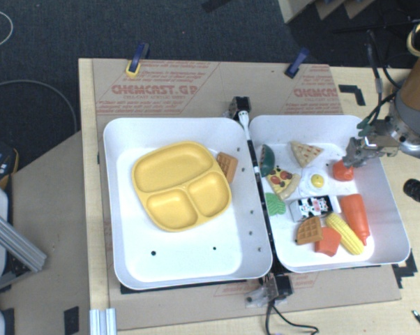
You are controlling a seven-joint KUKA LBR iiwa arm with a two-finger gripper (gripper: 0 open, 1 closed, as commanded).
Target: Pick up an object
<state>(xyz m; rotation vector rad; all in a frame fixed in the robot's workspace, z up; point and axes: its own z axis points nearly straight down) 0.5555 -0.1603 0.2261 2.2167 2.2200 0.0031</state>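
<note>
"CHEMCAST GP" marks brown board (154,88) behind bins.

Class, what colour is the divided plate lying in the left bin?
Yellow. The divided plate shows plainly in the camera view, lying in the left bin.

Glossy white plastic bins (126,187), smooth matt yellow plastic tray (178,187), protective-papered board (196,82) beneath.

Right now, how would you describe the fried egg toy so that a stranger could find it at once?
Look in the right bin, near its middle. The egg lies just right of the pizza slice and above the black-and-white carton. It alone is a white disc with a yellow yolk.
</note>
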